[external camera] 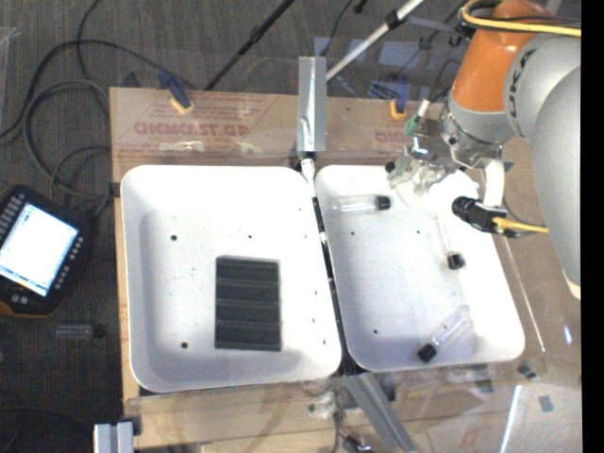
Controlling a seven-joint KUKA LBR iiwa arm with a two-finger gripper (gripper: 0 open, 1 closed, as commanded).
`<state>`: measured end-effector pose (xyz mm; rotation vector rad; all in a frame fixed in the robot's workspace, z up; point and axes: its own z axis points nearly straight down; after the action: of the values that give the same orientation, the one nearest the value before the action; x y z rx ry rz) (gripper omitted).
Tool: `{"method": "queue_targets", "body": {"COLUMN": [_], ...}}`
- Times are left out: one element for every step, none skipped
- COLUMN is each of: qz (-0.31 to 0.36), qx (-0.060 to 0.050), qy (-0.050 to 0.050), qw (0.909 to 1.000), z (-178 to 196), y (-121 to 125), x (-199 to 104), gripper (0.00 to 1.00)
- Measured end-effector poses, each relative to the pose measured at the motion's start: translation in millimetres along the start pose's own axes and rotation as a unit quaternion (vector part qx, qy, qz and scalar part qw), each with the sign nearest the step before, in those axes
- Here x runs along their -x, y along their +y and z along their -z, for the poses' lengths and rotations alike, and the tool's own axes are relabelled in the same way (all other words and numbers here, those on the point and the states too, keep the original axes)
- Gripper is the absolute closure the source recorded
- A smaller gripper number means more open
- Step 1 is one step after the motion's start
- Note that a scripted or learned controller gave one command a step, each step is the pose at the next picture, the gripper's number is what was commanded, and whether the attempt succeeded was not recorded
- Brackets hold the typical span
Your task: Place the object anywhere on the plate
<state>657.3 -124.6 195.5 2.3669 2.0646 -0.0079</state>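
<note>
Clear plastic with a black cap at one end: that describes the tube (362,203) lying in the right bin (396,347) near its far edge. Its long axis runs nine to three o'clock, cap toward three. A dark ribbed plate (248,302) sits in the left bin (151,253). At the right bin's one o'clock corner hangs the gripper (415,173); I cannot tell how its jaws stand.

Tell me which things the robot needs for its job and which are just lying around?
For the job: dark plate in the left bin; clear tubes with black caps in the right bin; pincer.

Just lying around: handheld screen, cables.
</note>
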Motion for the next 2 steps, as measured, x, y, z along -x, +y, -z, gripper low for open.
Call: {"method": "queue_targets", "body": {"qz": [-0.024, -0.105], "qx": [-0.001, -0.002], "qy": [0.002, 0.002], "qw": [0.9997, 0.9944], "z": [-13.3, -13.0], "y": [-82.0, -168.8], "x": [-55.7, -121.3], "gripper": [1.0, 1.0]}}
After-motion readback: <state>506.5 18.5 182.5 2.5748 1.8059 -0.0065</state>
